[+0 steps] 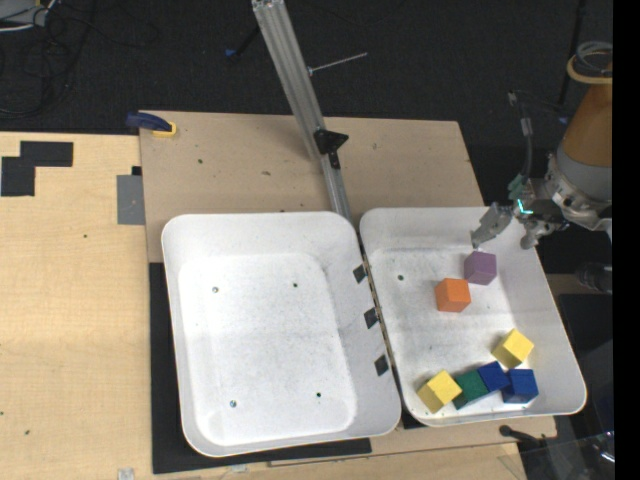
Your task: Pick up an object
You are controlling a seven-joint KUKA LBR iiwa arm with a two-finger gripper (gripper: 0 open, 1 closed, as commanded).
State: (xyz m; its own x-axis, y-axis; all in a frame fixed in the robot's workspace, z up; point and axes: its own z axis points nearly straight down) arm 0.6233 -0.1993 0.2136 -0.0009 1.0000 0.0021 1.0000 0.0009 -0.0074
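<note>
The claw (510, 226) hangs spread and empty over the right bin's (565, 368) far edge, just above the purple cube (481, 267) — a slanted descent could clip its corner and nudge it onto the nearby orange cube (453, 295).

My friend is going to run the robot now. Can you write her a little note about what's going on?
Gripper: fingers spread open, holding nothing, over the far side of the right bin.
Blocks, all in the right bin: purple block just below the gripper, orange block beside it; two yellow, two blue and a green clustered at the near corner.
Done: nothing picked up yet.
Left: lower, grab one block, lift.
</note>
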